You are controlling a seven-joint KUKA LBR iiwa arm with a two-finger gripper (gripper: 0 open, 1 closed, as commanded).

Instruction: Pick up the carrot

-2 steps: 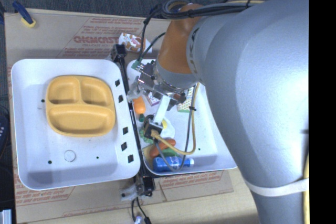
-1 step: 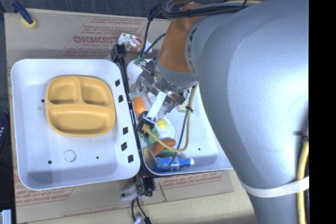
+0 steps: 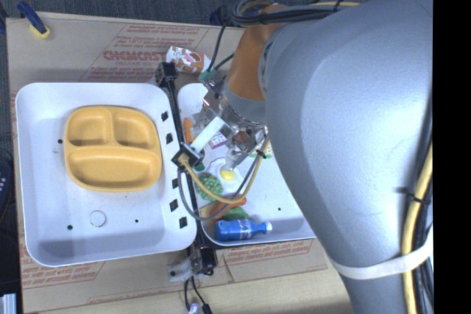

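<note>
**Arm over the right bin, carrot at the gripper's edge**

Grey arm casing [image 3: 353, 129] fills my foreground; it sits nearest the lens and hides much of the right bin [image 3: 291, 217], because the arm reaches in from that side and bends down over it.

At the working end, the gripper [image 3: 224, 140] hangs low over the clutter in that bin. Whether it is wide, narrow or closed on anything I cannot tell from up here (the wrist hardware and a loop of cable [image 3: 193, 191] cover that spot). I won't claim a hold.

Just left of the gripper, against the bin's inner wall, I see a thin orange sliver that I take for the carrot [image 3: 188, 130]; it looks beside the tool, not under it, though I can't say if they touch. A second orange piece [image 3: 213, 210] lies lower down among green toy food [image 3: 208, 187], beside a fried-egg toy [image 3: 227, 174] and a blue bottle [image 3: 239, 229] on its side at the near wall.

Further out, the left bin [image 3: 44, 232] holds a yellow divided tray [image 3: 112, 146], well apart from the action. Both bins rest on cardboard [image 3: 110, 48].

My judgement: the approach is under way, no lift yet.
</note>
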